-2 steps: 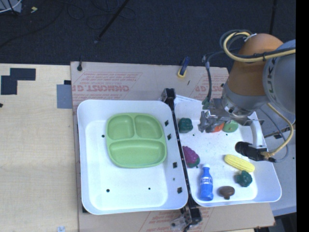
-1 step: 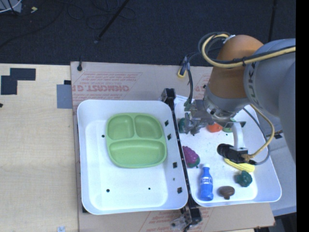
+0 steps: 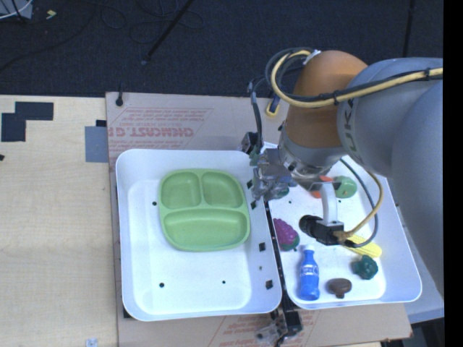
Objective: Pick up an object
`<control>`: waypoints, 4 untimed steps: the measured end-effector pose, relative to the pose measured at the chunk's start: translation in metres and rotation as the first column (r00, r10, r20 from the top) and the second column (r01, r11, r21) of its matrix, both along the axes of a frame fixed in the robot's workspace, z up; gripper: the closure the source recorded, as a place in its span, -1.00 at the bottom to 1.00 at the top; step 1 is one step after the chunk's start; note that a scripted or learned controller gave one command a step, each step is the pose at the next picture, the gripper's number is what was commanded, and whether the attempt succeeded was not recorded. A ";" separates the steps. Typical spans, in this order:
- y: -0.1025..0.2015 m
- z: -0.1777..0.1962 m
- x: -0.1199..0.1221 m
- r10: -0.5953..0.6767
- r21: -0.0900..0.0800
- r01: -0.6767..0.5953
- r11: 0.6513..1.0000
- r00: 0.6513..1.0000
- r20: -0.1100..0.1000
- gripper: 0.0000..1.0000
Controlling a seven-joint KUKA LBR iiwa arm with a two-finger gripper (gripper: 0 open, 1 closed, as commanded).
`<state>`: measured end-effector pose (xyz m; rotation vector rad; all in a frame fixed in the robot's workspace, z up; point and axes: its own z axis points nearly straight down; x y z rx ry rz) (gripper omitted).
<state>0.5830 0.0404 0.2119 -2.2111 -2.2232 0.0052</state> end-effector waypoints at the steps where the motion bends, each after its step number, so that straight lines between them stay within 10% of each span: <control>1: 0.051 0.016 0.026 0.000 0.000 0.000 1.000 1.000 0.003 1.00; 4: 0.043 0.024 0.017 -0.004 -0.003 0.004 1.000 1.000 0.001 1.00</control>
